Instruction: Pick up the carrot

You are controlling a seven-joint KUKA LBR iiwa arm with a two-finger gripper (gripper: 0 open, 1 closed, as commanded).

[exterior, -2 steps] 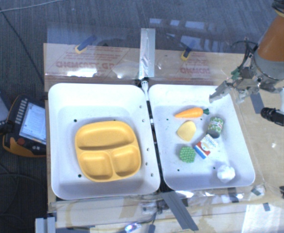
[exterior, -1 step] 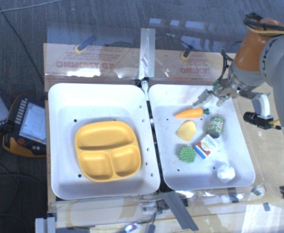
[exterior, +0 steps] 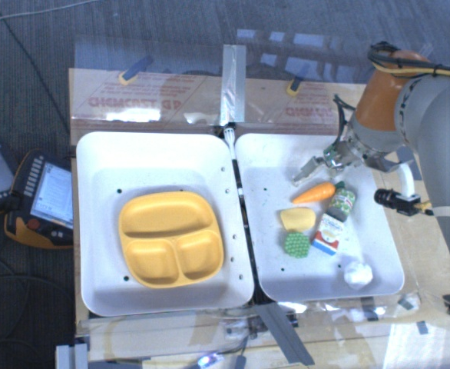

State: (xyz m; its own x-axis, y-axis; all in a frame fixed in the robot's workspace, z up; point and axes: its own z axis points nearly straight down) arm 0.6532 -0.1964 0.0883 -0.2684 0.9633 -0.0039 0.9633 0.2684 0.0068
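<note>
carrot (exterior: 314, 193) lies just below-left of hand (exterior: 321, 167) — long axis near-horizontal, tip left | hand open, empty | descend, fingers straddling its width

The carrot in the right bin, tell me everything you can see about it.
The carrot is small, orange, smooth and plastic-looking, tapering to a point at its left end. It lies flat in the right bin, tilted slightly, thick end up-right. A yellow block sits just below it, and a small green-capped bottle at its thick end. The gripper hovers just above it, fingers spread, not holding it.
</note>
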